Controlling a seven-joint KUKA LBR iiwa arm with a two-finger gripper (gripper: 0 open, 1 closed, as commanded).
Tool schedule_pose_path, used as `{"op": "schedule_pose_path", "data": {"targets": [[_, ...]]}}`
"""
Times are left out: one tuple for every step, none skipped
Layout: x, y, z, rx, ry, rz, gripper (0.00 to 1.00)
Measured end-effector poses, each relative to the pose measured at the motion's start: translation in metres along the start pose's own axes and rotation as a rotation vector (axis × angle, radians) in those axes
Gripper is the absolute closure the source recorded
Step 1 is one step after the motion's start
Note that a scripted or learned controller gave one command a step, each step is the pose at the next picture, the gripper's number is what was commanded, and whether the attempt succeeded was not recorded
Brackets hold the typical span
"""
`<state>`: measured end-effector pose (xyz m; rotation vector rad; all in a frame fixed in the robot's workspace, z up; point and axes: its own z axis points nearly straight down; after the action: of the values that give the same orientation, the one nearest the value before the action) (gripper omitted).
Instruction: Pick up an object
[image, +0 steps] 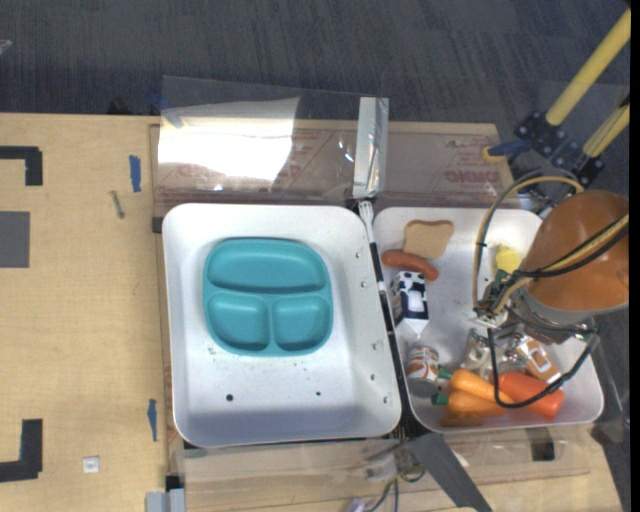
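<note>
While the gripper (497, 345) hangs low over the carrots (500, 392) at the frame's lower right, its state untellable, this looks like the reach; next, a firm closing.

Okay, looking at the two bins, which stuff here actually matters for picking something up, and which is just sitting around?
Belongs to the job:
gripper, low in the right bin
carrot
orange-red piece beside it
toast slice
sausage
cow figure
yellow item

Just lying about:
teal divided tray in the left bin
clear plastic sheet behind the bins
</note>
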<state>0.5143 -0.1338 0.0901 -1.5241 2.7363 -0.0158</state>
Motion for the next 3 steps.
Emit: {"op": "schedule_pose_path", "data": {"targets": [[-0.057, 0.018, -0.137, 0.0, -0.006, -0.191, 1.0], [-0.103, 0.01, -0.16, -0.007, -0.006, -0.307, 1.0], [-0.102, 0.01, -0.159, -0.009, -0.005, -0.305, 0.0]]}}
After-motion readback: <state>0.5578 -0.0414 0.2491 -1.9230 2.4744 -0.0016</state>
